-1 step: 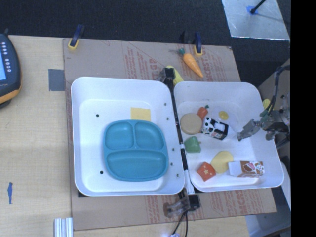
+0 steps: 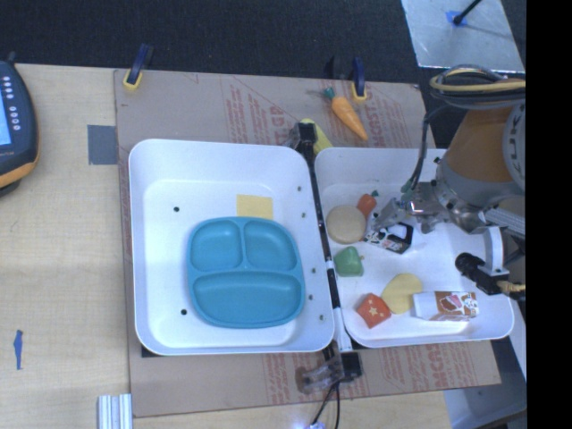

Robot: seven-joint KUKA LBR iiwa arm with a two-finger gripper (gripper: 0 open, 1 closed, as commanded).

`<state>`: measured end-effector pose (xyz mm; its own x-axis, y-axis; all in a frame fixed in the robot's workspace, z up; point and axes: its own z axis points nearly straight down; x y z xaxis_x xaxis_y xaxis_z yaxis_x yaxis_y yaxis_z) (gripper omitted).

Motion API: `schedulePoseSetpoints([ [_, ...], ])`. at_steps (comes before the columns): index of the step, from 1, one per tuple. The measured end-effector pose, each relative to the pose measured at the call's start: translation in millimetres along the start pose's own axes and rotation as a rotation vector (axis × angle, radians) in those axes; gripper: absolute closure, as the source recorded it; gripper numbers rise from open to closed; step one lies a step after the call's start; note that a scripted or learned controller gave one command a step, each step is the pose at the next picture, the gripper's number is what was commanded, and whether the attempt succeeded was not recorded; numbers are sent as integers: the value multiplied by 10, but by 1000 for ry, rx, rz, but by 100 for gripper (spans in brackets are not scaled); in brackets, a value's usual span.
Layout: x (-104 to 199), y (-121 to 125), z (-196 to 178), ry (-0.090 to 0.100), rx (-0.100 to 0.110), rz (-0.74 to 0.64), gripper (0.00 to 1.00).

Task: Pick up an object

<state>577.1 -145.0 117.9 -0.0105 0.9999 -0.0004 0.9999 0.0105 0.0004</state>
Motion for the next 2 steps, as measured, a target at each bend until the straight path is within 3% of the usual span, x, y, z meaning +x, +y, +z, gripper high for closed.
schedulePoseSetpoints([
  [1, 273, 544, 173, -2, 0, 9, 0],
  [2, 227, 101, 254, 0, 5, 8, 0],
])
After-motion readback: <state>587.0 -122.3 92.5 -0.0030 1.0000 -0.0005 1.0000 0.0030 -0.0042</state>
